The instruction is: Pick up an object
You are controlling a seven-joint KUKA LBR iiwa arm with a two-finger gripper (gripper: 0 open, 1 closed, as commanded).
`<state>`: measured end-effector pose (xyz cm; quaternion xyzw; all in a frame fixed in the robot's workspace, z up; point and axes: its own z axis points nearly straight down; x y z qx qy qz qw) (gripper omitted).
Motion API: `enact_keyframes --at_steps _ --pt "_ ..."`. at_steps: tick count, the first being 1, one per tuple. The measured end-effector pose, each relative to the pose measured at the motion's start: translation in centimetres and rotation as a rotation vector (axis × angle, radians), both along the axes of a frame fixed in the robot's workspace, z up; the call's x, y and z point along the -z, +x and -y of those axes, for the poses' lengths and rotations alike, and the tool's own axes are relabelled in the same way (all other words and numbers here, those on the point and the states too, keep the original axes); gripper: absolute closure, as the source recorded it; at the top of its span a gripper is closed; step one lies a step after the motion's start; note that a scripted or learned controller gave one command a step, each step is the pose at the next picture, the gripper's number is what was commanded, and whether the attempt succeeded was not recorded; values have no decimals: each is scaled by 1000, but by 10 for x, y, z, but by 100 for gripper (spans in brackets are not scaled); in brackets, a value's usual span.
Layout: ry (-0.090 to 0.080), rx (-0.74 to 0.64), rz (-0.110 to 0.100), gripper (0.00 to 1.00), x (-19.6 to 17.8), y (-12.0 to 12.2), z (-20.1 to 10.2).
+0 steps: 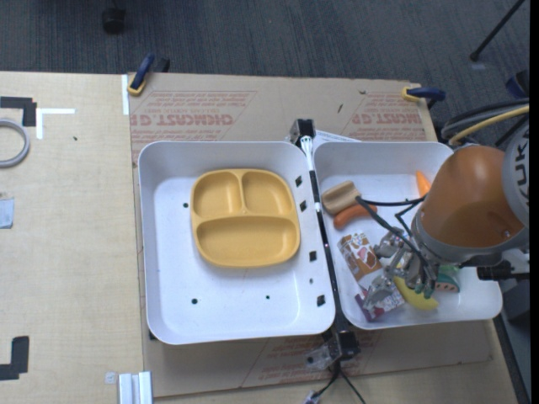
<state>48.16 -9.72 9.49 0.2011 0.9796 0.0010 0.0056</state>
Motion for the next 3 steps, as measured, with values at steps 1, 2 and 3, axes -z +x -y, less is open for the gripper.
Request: enact_keyframes --at_steps 1,2,3 --pt "0 -189 -10 0 1 30 -1" --pt "-5 -182 -1 100 -9 33 1" --pt "-5 -183 -1 0 -9 32 1"
